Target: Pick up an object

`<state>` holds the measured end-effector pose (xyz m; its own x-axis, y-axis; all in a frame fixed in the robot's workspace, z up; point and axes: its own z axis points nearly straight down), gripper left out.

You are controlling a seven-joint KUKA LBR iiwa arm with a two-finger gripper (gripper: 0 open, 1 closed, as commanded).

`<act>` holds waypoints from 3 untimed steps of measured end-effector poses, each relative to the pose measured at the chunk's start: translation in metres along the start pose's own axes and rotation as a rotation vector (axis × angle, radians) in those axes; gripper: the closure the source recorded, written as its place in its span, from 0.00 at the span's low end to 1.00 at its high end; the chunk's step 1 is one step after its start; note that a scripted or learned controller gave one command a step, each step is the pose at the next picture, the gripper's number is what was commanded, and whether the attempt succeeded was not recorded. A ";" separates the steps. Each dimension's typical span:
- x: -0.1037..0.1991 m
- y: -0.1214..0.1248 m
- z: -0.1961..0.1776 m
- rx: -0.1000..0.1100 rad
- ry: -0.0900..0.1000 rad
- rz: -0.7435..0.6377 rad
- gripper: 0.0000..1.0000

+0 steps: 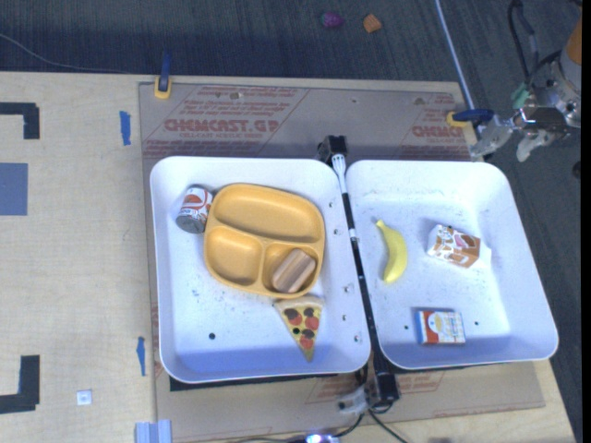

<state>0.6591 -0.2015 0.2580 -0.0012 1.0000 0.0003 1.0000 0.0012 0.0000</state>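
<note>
Flat triangular pizza slice (303, 326)

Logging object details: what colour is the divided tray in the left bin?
Yellow-orange, seen plainly in the camera view: the divided tray in the left bin.

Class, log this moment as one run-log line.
claw: above right bin's far corner, holding nothing | banana, carton: right bin | tray: left bin
</note>
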 end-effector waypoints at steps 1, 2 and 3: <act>0.006 -0.028 0.140 0.001 0.000 0.001 0.00; 0.049 -0.081 0.170 -0.011 -0.005 0.002 0.00; 0.046 -0.080 0.158 -0.018 -0.012 0.004 1.00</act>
<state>0.5792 -0.1557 0.1003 0.0030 0.9999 -0.0115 0.9998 -0.0028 0.0177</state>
